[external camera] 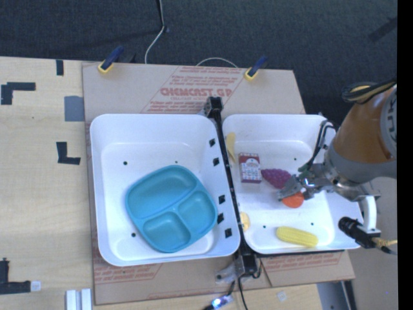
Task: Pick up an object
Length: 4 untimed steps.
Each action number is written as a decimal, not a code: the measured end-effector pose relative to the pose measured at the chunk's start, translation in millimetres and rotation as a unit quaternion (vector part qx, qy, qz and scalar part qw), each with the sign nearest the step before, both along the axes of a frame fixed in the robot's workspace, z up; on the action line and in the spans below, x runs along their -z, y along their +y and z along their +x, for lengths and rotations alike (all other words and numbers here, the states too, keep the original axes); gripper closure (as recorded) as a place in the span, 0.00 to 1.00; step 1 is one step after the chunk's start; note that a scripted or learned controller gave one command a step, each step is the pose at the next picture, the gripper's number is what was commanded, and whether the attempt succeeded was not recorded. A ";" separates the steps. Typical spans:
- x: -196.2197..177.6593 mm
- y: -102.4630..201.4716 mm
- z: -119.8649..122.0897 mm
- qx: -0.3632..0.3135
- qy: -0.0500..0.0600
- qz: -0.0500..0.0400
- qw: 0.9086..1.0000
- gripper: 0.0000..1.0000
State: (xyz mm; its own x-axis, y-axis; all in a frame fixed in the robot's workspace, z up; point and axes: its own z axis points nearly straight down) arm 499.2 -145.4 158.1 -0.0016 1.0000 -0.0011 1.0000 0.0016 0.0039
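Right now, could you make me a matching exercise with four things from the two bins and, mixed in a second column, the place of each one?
Things:
1. blue divided plate
2. yellow corn
3. red box
4. orange item

Places:
A. right bin, close to the front wall
B. at the gripper
C. left bin
D. right bin, beside the purple item, on its divider side

Pairs: 1-C, 2-A, 3-D, 4-B

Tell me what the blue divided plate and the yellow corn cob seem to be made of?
The blue divided plate looks like moulded plastic: one even colour, rounded compartment walls, a soft sheen. The yellow corn cob is probably a plastic toy, smooth and uniformly bright, though it is too small here to be sure. Both lie in white bins that look like thin, glossy plastic.
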 end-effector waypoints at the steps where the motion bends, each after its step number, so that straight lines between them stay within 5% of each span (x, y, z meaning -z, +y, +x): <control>1: -45.1 -1.1 -6.7 0.000 0.001 0.000 1.000 1.00; 2: -71.9 -0.8 -5.9 0.000 0.001 0.000 1.000 1.00; 4: -65.9 100.7 32.3 -0.002 0.003 0.001 1.000 1.00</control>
State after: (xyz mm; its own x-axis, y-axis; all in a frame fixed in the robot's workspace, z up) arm 531.4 -44.7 224.1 -0.0050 1.0000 0.0001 1.0000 0.0050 -0.0022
